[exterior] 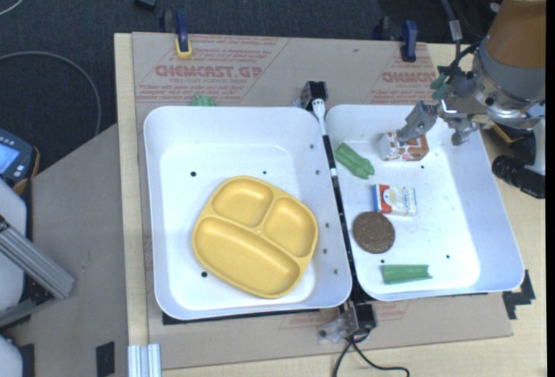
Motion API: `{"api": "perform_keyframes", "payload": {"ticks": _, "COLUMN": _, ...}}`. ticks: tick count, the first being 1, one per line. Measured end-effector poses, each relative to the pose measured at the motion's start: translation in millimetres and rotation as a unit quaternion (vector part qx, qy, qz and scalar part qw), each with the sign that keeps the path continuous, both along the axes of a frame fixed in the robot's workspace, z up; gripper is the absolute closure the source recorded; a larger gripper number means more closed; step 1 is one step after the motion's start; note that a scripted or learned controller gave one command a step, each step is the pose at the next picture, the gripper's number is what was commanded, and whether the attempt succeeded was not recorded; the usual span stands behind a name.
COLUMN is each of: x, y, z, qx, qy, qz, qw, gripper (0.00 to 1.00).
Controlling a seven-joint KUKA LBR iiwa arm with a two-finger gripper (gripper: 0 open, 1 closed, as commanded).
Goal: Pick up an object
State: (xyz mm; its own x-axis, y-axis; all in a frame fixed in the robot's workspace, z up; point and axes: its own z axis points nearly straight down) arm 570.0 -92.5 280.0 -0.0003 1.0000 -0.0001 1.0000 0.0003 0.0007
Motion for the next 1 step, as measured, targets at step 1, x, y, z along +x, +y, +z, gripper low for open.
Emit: {"api": "perform_keyframes", "payload": {"ticks": 1, "x": -28.9, "y": -18.3, "z": -202.3, "qx": 0.0010, "qy": 0.004, "qz": -0.002, "qw": 1.0000, "gripper": 0.00}}
